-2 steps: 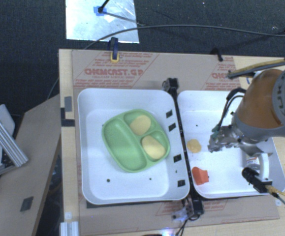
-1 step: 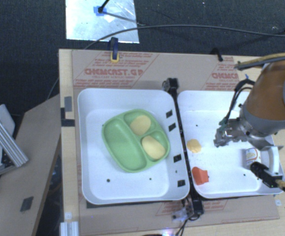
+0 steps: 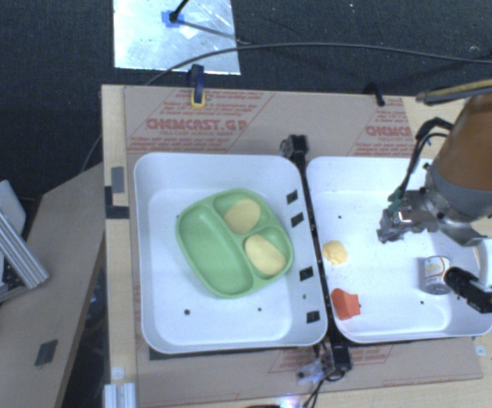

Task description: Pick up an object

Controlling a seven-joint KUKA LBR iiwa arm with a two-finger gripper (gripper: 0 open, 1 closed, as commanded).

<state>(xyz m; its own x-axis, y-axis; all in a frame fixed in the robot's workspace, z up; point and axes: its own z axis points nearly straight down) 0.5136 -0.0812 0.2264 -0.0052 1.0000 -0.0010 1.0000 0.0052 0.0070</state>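
Note:
My gripper (image 3: 395,225) hangs over the middle of the right bin (image 3: 373,185), reaching in from the right. A small yellow lump (image 3: 335,252) lies at that bin's left side, to the left of the gripper and a little nearer the front. A red-orange piece (image 3: 346,303) sits at the bin's front left corner. A small silver can (image 3: 433,274) lies to the right of the gripper, towards the front. Nothing shows held at the gripper.
The left bin (image 3: 169,313) bears a green divided plate (image 3: 207,257) with two yellow food pieces (image 3: 244,216) (image 3: 265,254) in its right-hand compartments. A black-clipped divider (image 3: 307,236) runs between the bins. Brown board surrounds both bins.

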